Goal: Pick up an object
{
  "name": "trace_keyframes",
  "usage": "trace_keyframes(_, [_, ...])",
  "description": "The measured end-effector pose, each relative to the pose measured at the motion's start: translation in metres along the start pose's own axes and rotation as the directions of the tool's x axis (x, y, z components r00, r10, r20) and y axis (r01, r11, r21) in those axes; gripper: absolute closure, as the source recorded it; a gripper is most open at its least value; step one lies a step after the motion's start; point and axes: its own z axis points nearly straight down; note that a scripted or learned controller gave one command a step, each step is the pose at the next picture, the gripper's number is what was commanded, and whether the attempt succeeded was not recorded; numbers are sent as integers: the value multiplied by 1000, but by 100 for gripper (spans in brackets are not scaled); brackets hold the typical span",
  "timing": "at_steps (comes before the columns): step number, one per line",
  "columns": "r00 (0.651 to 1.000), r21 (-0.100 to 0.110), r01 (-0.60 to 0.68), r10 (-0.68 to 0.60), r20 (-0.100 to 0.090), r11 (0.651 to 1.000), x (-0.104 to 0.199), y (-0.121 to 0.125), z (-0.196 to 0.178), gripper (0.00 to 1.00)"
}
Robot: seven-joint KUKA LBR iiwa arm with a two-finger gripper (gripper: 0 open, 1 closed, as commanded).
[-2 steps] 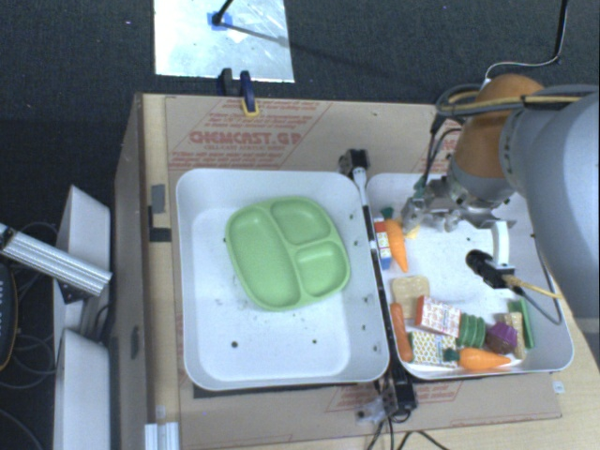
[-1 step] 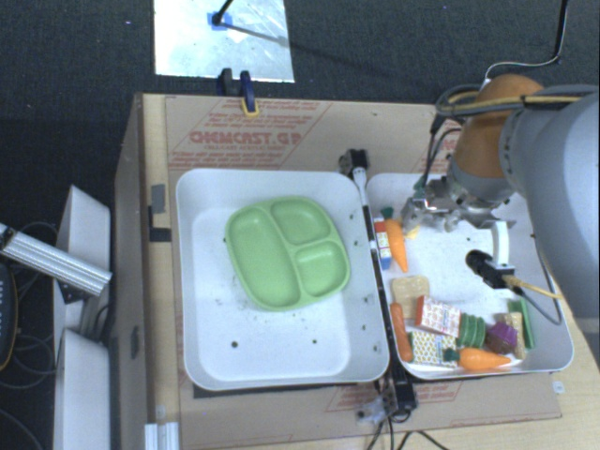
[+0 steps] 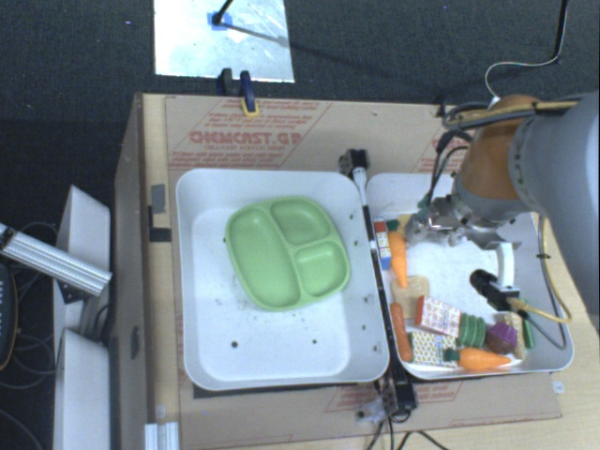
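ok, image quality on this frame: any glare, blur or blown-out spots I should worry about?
Camera view: soft overall, with small toys in the right bin hard to make out; the white bin floors run bright, near washed out, though the green divided plate reads clearly; a shiny sheet on the dark floor behind the bench glares; the arm looks blurred and shades the bin floor below it.

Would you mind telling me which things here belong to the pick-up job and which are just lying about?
Belonging to the job:
gripper, over the right bin
two orange carrots
small printed box
purple toy

Just lying about:
green divided plate in the left bin
cardboard sheet under the bins
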Motion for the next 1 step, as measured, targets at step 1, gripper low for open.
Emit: trace_keyframes(1, [1000, 11, 3, -3, -2, 1000, 0, 7, 1, 0])
